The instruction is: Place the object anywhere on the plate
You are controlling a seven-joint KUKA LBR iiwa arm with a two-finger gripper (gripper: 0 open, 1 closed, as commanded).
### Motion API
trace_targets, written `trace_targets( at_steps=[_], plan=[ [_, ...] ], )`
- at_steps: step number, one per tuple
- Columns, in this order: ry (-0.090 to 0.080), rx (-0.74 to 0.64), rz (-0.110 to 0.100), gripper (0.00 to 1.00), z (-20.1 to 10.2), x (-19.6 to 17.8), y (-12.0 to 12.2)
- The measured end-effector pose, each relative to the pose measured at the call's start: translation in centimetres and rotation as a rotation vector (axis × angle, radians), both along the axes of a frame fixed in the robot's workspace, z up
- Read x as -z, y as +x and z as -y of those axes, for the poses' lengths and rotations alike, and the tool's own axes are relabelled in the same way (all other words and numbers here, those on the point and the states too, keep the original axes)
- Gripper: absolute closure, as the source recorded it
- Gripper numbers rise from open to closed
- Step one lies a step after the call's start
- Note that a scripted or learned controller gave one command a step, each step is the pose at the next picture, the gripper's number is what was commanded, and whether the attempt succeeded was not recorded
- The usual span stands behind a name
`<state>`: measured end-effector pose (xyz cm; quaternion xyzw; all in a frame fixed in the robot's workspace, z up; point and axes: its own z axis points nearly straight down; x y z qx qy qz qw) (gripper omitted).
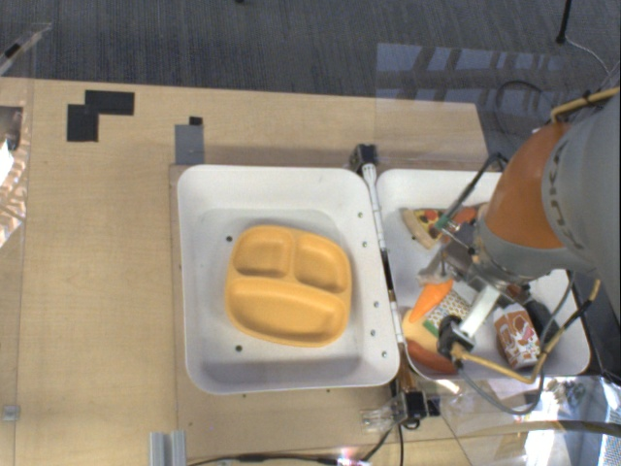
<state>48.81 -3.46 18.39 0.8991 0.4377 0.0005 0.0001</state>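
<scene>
A yellow-orange plate [288, 284] with three compartments lies in the left bin [209, 357], and nothing sits on it. My gripper [452, 272] is low over the right bin [393, 197], under the grey arm with its orange band. Right beneath it and to its left lies an orange toy food piece [428, 305] with a speckled white side. A pizza-like slice [421, 223] lies at the bin's back left. A brown and white packet [517, 339] rests at the front right. A rounded red and yellow item [430, 356] sits at the front left corner.
The ridge between the two bins [380, 260] separates the plate from the gripper. Black markers [97, 113] and a grey bracket [189, 144] lie on the wooden bench behind the left bin. Cables [485, 365] trail across the right bin's front.
</scene>
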Motion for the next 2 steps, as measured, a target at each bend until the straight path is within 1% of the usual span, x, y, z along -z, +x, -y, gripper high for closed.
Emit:
trace_targets(
  at_steps=[1, 2],
  plan=[
    [0.000, -0.502, 0.003, 1.00, -6.75, -0.07, 2.87],
    [-0.001, -0.499, 0.004, 0.00, -6.64, -0.09, 2.88]
  ],
)
